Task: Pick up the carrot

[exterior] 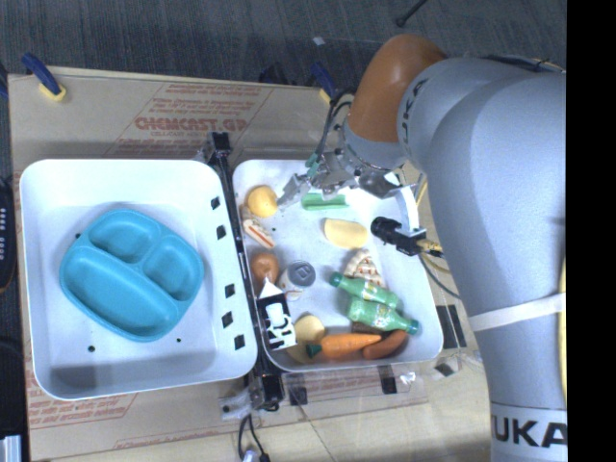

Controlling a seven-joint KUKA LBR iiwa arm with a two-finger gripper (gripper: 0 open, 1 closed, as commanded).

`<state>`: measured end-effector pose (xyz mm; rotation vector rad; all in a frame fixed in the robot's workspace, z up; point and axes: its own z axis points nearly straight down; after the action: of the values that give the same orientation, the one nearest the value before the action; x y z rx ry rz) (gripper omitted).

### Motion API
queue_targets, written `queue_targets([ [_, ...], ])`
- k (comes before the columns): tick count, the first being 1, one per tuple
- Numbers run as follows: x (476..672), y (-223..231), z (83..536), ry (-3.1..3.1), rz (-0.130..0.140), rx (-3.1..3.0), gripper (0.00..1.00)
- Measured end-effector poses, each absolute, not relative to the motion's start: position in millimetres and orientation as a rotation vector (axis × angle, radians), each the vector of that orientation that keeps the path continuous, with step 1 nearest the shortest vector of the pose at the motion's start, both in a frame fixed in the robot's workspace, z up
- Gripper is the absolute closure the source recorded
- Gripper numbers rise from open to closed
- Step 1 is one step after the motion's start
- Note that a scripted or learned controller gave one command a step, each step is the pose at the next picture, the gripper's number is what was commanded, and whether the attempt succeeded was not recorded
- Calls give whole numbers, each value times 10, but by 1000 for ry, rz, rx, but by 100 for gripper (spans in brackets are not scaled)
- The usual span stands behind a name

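2 white bins (38, 287) on cardboard-covered bench (144, 114); claw (322, 173) grip: cannot tell.

Light is even and fairly bright, falling from overhead. The white bins (125, 186) look slightly washed out, with soft shadows along their inner walls toward 6 o'clock. The grey arm (491, 191) shows a broad sheen. Detail is soft and grainy throughout.
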<state>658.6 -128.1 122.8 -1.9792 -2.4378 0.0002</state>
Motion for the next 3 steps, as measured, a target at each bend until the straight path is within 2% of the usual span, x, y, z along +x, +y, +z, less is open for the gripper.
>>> queue_targets([
  [1, 5699, -2157, 913, -2521, 14, -1866, 0],
  [2, 6212, -2095, 926, -2185, 5, -2255, 0],
  [3, 5661, -1339, 906, -2179, 8, -2250, 0],
])
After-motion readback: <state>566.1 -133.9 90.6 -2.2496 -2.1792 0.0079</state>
